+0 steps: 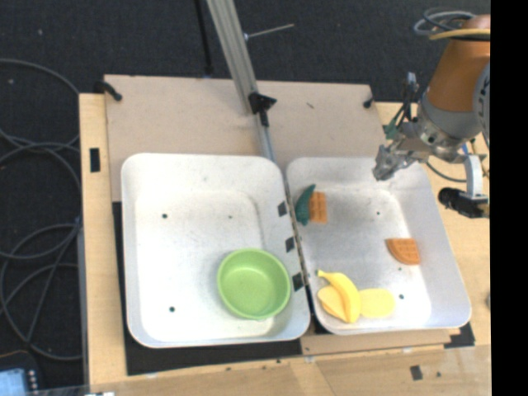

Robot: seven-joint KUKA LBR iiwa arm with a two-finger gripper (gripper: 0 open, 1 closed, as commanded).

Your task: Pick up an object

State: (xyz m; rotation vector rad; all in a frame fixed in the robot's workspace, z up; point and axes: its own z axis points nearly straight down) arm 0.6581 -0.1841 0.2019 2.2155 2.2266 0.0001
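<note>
My gripper (386, 168) hangs over the far edge of the right bin (429, 221), well above its floor, with nothing visibly in it. In that bin, a green and orange sponge-like piece (312, 206) lies by the left wall. An orange slice-shaped piece (404, 251) rests toward the right. A yellow banana (342, 291) lies on a yellow flat piece (375, 304) at the near edge. A green bowl (253, 282) sits upright in the near right corner of the left bin (173, 213).
A slanted aluminium post (239, 56) rises from between the bins at the back. Black cables lie on the dark floor to the left. The wooden bench (181, 114) frames both bins.
</note>
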